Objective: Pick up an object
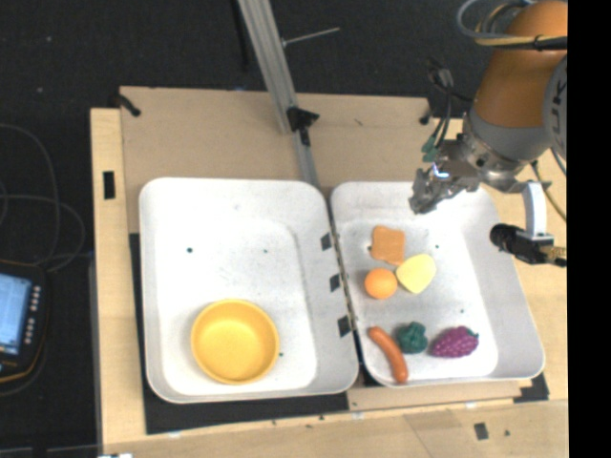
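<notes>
Bread point(388, 244) and the other toy food lie untouched mid-bin in the right bin point(496, 256), the gripper point(425, 198) hovering near its far edge, grasp undecipherable.

Showing no readable text, labels, brands or numbers anywhere; glowing screen of the handheld device point(13, 315) at left edge too blurred to read.
</notes>
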Motion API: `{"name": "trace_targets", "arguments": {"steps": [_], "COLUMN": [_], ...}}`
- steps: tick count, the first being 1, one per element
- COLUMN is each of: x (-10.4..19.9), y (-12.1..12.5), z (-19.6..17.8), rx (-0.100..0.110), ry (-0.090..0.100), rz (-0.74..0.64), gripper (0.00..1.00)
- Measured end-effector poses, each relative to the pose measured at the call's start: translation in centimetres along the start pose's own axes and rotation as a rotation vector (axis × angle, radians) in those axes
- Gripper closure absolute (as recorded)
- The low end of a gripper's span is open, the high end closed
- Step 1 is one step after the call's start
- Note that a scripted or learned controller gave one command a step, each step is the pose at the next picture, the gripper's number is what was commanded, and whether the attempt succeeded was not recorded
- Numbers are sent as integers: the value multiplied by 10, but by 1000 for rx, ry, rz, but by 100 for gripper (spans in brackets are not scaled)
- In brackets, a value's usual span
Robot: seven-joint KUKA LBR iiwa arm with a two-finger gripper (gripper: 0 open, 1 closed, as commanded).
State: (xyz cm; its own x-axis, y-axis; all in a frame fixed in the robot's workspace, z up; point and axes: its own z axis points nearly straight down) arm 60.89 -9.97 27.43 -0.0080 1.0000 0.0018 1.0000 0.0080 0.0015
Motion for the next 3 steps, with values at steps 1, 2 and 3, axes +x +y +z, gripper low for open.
{"name": "trace_targets", "arguments": {"steps": [1, 2, 3], "x": [46, 92, 146], "y": [8, 18, 21], "z": [-2, -1, -4], "rx": [-1, 0, 0], "ry": [-1, -1, -1], "rz": [2, 2, 1], "gripper": [100, 100, 100]}}
